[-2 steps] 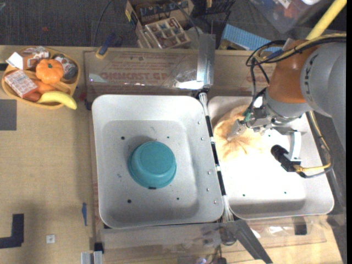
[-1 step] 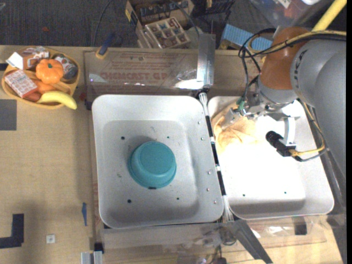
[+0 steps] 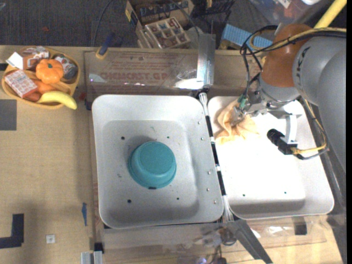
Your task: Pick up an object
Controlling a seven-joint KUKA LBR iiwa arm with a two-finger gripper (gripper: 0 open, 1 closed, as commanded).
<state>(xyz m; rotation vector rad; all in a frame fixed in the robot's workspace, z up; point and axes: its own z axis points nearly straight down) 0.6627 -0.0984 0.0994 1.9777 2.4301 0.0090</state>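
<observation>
A teal bowl (image 3: 153,164) lies upside down in the middle of the left bin (image 3: 110,120). In the right bin (image 3: 275,186), at its far left corner, lies a crumpled pale orange cloth (image 3: 231,126). My gripper (image 3: 240,113) is down on that cloth at the back of the right bin, reaching in from the right under the orange wrist band (image 3: 286,56). Its tips are buried against the cloth folds.
A wooden dish (image 3: 41,78) with a toy pumpkin, banana and small boxes sits on the bench at far left. A clear plastic panel (image 3: 148,73) stands behind the left bin. Black cables (image 3: 308,147) hang over the right bin's right side.
</observation>
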